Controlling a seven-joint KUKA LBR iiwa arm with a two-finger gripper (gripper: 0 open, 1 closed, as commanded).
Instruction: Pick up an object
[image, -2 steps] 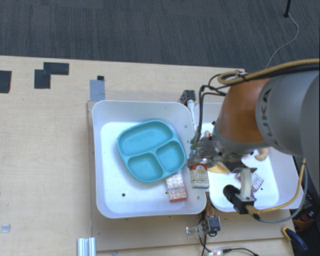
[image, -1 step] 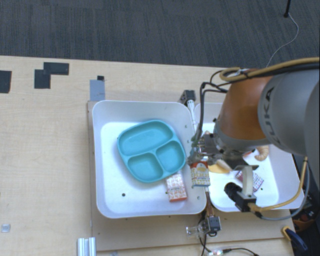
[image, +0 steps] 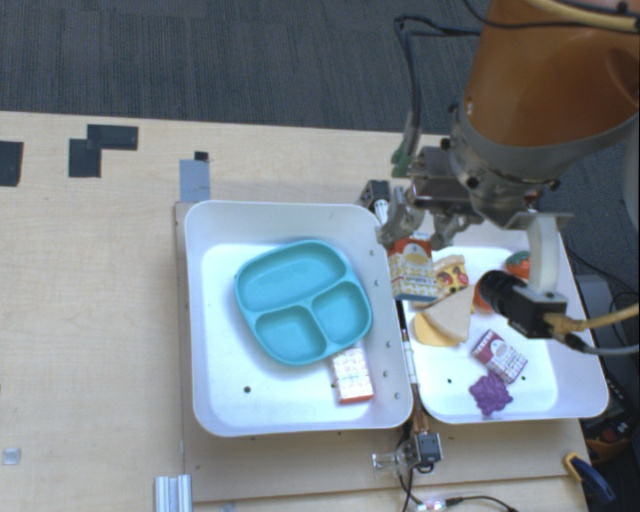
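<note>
Best candidate for the grab, I'd say, is the flat snack packet with yellow and red printing (image: 428, 277). It lies in the far left corner of the right white bin (image: 520, 415), right up against the wall shared with the left white bin (image: 225, 385). My guess is that it's very light, floppy and a bit slick, so it'll probably slide or fold rather than sit firm. I'd pinch it across the short width near the middle. The far end is close to the bin wall, so there's not much room there.

The pale yellow wedge (image: 447, 322) touches the packet's near edge and looks stiffer, so it could be an easier grab. Nearer and further right are a small maroon box (image: 499, 355) and a purple bunch of toy grapes (image: 490, 393).

The gripper (image: 420, 232) hangs over the far end of the packet, pointing pretty much straight down, with the orange-banded grey arm (image: 545, 70) rising up and to the right behind it. Honestly I can't tell if the gripper is apart or together, too much clutter and blur there. Nothing is visibly held.

The left bin has a teal three-compartment plate (image: 300, 300) and a little red-and-white carton (image: 351, 377) at its near right. Both are well away from the gripper.
</note>
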